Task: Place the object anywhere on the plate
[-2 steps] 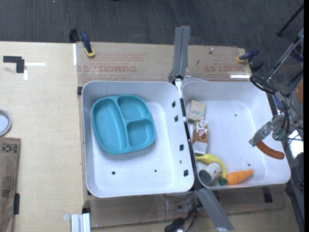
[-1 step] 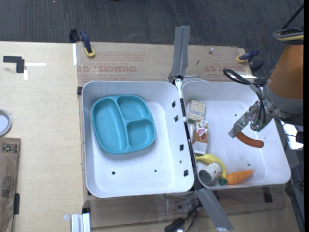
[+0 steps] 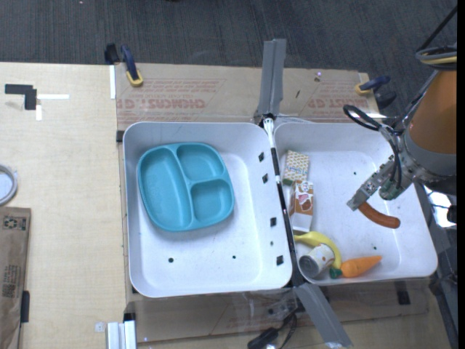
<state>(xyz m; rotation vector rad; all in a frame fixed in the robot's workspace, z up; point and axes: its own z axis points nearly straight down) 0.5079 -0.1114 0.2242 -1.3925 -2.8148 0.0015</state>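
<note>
End effector (image 3: 365, 195) hovering in the right bin (image 3: 349, 158), just beside a sausage (image 3: 380, 217) (fingers: cannot tell). Grasp step seeming underway. Next: gripping it, carrying it left to the blue plate (image 3: 186, 186).

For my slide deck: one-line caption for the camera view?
Gripper poised over a sausage in the right bin, blue divided plate waiting in the left bin.
</note>
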